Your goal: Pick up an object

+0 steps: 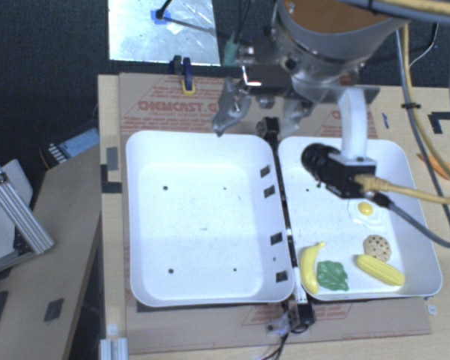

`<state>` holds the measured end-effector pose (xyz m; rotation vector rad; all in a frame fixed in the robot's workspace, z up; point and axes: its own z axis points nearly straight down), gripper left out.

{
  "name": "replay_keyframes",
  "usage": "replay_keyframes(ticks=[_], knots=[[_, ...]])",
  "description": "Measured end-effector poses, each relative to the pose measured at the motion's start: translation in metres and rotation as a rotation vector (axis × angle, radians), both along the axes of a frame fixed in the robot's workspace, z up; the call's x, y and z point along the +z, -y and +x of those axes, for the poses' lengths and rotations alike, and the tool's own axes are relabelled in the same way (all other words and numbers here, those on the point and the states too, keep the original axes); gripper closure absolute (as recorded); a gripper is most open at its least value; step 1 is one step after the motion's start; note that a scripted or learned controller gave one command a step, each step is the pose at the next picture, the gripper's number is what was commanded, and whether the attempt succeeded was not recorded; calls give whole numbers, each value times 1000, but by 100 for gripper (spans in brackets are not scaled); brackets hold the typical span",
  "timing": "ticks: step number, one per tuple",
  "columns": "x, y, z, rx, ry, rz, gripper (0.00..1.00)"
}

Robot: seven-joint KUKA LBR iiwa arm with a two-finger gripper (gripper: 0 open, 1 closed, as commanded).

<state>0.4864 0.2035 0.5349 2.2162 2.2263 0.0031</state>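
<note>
Left bin [202, 291]: floor bare | right bin [416, 201]: far half open | gripper [259, 115]: over far rims, fingers spread, nothing held | banana [309, 267], leaf [332, 275], corn [380, 269], cookie [376, 246], egg [366, 209]: grouped near-right.

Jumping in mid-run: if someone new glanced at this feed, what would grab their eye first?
Probably the arm, bulking large over the top of the view with its gripper above the bins' far edge. Next, the bright toy food bunched in the right bin's near corner: a banana, a green leaf, corn, a cookie and a fried egg.
</note>
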Motion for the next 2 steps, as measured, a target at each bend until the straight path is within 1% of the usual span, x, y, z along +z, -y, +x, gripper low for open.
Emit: replay_keyframes(ticks=[2], knots=[[0, 0, 0, 0, 0, 0, 0]])
